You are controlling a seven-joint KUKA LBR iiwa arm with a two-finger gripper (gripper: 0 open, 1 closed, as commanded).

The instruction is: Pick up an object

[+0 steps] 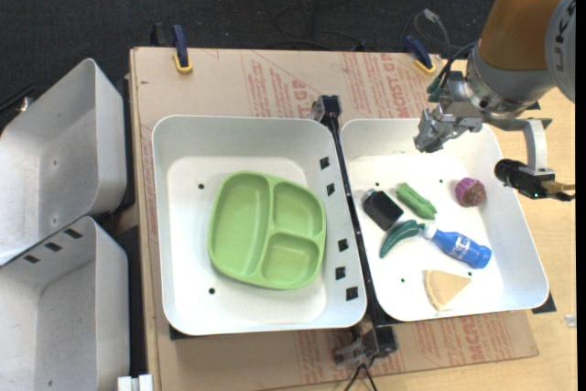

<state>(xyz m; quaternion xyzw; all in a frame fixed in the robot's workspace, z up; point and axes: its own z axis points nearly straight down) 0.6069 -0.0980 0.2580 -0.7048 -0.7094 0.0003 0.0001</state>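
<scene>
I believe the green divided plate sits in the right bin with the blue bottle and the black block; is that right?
Not quite: the camera view shows the green divided plate in the left bin. The blue bottle and the black block are in the right bin.

1. Two bins sit side by side on a board (256,73): the left bin (174,197) and the right bin (522,279).
2. A divided tray (267,231) lies in the left bin.
3. In the right bin, a block (382,209) lies nearest the left wall, a pod (416,200) just to its right.
4. A pepper (399,237) lies in front of the block, touching a bottle (457,245) to its right.
5. A wedge (445,288) lies in front of the bottle.
6. A ball (471,191) lies near the right wall.
7. The gripper (428,140) hangs over the bin's back part.
</scene>
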